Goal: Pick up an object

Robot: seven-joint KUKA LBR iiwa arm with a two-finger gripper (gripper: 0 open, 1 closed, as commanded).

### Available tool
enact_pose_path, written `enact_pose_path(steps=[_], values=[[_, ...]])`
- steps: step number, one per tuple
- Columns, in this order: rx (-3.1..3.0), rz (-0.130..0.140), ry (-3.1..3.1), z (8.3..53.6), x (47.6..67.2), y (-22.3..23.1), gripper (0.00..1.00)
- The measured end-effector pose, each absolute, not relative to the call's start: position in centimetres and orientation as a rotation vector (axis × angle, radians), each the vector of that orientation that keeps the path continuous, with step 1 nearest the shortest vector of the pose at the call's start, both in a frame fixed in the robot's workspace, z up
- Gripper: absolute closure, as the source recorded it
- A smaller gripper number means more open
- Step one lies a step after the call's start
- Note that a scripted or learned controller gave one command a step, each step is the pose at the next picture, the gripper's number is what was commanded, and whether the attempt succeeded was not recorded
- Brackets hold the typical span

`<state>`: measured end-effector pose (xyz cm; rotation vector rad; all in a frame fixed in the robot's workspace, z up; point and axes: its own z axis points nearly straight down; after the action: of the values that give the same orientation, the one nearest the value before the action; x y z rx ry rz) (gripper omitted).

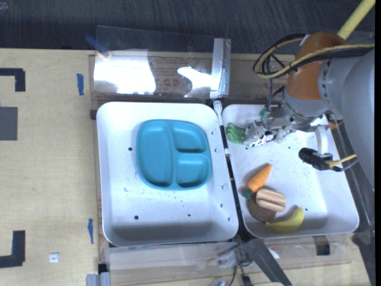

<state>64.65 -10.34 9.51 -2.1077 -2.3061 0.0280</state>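
Two white bins stand side by side before us. The left bin (119,219) carries a blue divided plate (174,154). The right bin (333,207) carries the small things that we may pick.

At its near side lie a banana (288,220), a tan hot-dog bun (271,199) resting on a brown round piece (259,210), and an orange carrot (260,177) just above them. These four touch or nearly touch. At the far left corner of this bin sits a green leafy piece (234,133), apart from the others.

The gripper (262,134) hangs low just beside this green piece. How far its pincer is open, and whether it has hold of anything, we cannot tell; the metal parts are too small and cluttered.

We judge all these things to be light toy food, stiff and rather smooth, so they may slip. The carrot seems best taken across its thick middle. The green piece is small and near the wall, therefore less easy.
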Motion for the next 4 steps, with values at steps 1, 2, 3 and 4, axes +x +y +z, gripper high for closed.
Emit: enact_pose_path(steps=[1, 2, 3, 4], values=[[-1.952, 0.011, -2.442, 9.1, 63.5, -11.8, 0.00], [-1.981, 0.053, -2.379, 9.7, 65.7, -11.1, 0.00], [-1.979, 0.055, -2.387, 9.7, 65.7, -11.0, 0.00], [-1.834, 0.061, -2.503, 9.8, 65.7, -11.6, 0.00]])
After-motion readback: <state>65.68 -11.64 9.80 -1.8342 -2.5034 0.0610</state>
